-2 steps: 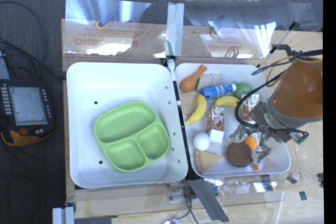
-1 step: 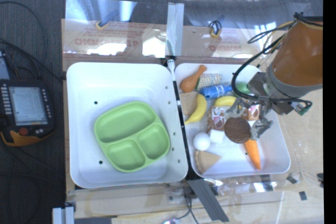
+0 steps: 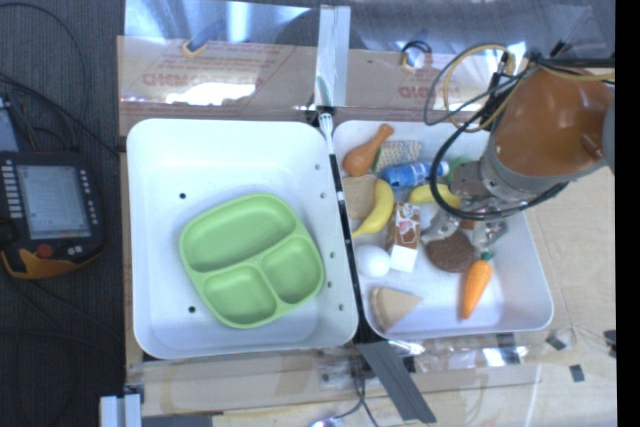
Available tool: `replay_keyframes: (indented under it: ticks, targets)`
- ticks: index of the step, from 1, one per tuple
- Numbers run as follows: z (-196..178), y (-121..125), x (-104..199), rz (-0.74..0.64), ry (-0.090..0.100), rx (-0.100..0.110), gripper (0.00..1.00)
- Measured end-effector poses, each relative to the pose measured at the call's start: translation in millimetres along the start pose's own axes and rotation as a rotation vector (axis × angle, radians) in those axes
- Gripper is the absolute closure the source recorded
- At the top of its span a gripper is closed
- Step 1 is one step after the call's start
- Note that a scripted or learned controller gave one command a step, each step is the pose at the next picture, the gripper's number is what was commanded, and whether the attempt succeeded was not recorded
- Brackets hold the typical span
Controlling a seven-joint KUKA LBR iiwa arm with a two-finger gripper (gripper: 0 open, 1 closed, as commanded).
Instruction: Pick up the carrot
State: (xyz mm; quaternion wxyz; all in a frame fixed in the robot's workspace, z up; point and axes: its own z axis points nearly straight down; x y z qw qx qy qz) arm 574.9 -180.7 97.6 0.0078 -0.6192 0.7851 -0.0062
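The carrot (image 3: 475, 286) is orange with a small green top and lies near the front right of the right bin (image 3: 530, 300), its green end pointing toward the arm. My gripper (image 3: 484, 233) hangs just above that green end, over a brown round piece. The arm's orange band and wrist cover the gripper from above. Nothing shows held in it.
The right bin also holds a chicken drumstick (image 3: 366, 151), a banana (image 3: 378, 209), a blue can (image 3: 408, 175), a white egg (image 3: 374, 262), a small carton (image 3: 405, 233), a bread wedge (image 3: 396, 303) and a brown round piece (image 3: 450, 253). A green divided plate (image 3: 252, 258) lies in the left bin (image 3: 165, 165).
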Motion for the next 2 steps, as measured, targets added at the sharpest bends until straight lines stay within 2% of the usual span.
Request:
replay_keyframes:
  ticks: [1,2]
  targets:
    - [-6.8,78.3,47.8,-0.503,-0.02,-0.017,1.0]
    - [-117.6,78.6,44.4,-0.693,-0.004,-0.015,1.0]
